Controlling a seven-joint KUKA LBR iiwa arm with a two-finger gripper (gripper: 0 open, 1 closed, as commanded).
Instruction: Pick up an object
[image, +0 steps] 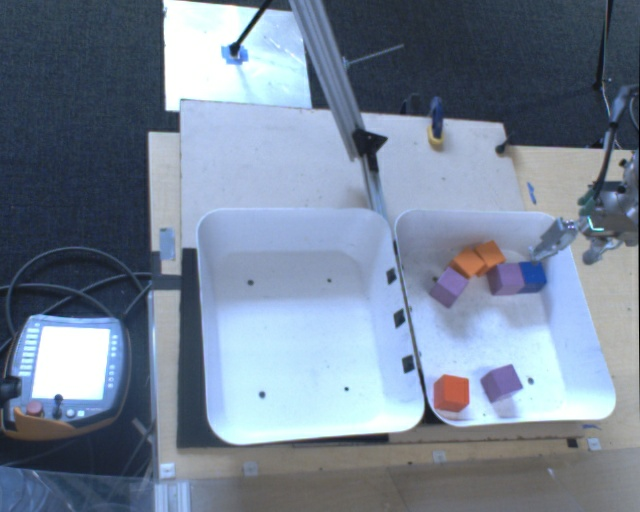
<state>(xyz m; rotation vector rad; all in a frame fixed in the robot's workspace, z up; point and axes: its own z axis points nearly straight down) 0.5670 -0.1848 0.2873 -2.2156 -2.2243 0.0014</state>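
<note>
The right bin (597, 352) holds several small blocks. Near its back are two orange blocks (468, 264) (489, 254), two purple blocks (449, 287) (506, 278) and a blue block (533, 275). An orange block (452, 392) and a purple block (501, 382) lie near the front. My gripper (573, 245) hangs over the bin's back right corner, just right of and above the blue block. Its fingers are open with nothing between them.
The left bin (215, 300) stands beside the right one, their rims touching. A slanted metal pole (340, 90) comes down to the gap between the bins at the back. A teach pendant (65, 375) with its cable lies at the far left.
</note>
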